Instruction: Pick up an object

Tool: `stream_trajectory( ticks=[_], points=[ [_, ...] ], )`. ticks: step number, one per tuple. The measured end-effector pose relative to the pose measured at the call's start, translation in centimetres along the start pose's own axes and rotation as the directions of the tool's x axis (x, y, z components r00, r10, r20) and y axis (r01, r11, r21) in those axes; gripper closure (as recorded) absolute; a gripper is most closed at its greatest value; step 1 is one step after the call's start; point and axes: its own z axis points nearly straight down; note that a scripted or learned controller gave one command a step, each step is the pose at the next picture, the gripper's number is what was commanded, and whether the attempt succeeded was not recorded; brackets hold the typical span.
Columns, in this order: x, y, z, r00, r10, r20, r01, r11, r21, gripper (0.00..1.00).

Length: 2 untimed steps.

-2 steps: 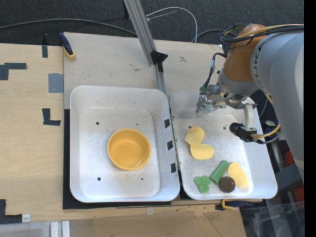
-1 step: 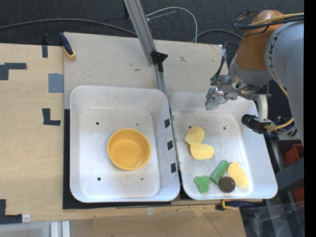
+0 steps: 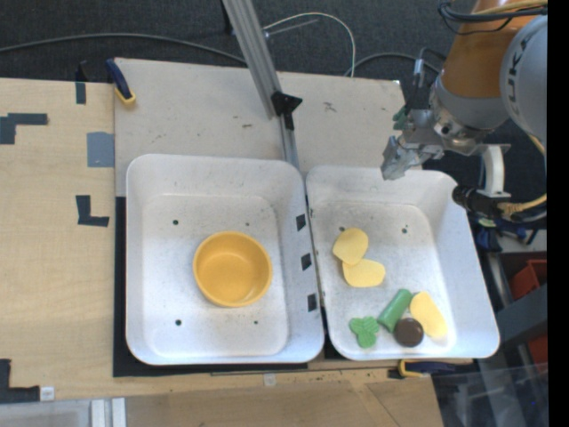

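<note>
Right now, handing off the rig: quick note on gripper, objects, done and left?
Gripper: over the right bin's far rim, nothing seen in it; finger state unclear.
Right bin: two yellow pieces, green cylinder, green piece, brown ball, yellow oval.
Left bin: yellow bowl.
Done: nothing picked.
Left: descend, grasp one, lift.

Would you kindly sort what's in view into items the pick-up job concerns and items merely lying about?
Job: hand; yellow bowl; two yellow pieces; green cylinder; green floret; brown ball; yellow oval.

Lying about: yellow clamp; metal pole; cables.
</note>
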Motion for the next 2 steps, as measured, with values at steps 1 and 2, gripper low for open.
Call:
stream_trajectory(
  ticks=[1, 2],
  points=[
    [0.0, 0.0, 0.2, 1.000, 0.002, 0.000, -0.002, 1.000, 0.007, 1.00],
    [4.5, -0.4, 1.5, 1.000, -0.002, -0.001, 0.002, 1.000, 0.008, 1.00]
  ],
)
